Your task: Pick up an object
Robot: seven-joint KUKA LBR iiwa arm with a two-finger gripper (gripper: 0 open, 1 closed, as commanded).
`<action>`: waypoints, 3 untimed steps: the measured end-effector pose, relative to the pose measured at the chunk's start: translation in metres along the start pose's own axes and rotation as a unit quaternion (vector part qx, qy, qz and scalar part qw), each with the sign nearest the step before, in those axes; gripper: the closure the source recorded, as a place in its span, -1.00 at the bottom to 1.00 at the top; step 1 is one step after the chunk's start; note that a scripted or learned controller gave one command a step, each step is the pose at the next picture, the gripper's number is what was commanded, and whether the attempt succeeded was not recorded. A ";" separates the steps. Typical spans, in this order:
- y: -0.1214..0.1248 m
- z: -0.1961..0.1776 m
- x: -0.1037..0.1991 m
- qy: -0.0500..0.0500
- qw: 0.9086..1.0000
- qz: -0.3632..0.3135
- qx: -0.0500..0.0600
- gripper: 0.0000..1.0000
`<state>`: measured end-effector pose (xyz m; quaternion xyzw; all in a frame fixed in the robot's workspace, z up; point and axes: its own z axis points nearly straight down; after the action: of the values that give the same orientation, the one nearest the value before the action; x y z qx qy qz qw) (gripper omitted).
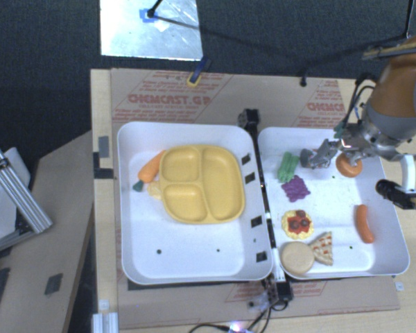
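The grey two-finger gripper (pixel 317 157) hovers low in the right white bin (pixel 385 266), just right of the green toy bean pod (pixel 288 166); its opening I cannot tell. The approach is under way; next, a descent onto the pod.

One fixed camera looks down at a slant from above the counter (pixel 215 89), far enough to take in both white bins (pixel 187 269) mid-frame; the arm (pixel 402 89) enters upper right.
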<state>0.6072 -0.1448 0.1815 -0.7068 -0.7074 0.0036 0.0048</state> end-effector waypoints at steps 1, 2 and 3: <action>0.003 -0.008 0.000 -0.001 1.000 -0.001 -0.007 -1.00; 0.006 0.034 0.001 -0.001 1.000 -0.001 -0.005 -1.00; 0.001 0.094 0.005 -0.001 1.000 -0.001 -0.005 -1.00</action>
<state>0.6074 -0.1393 0.0873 -0.7062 -0.7080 0.0002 0.0006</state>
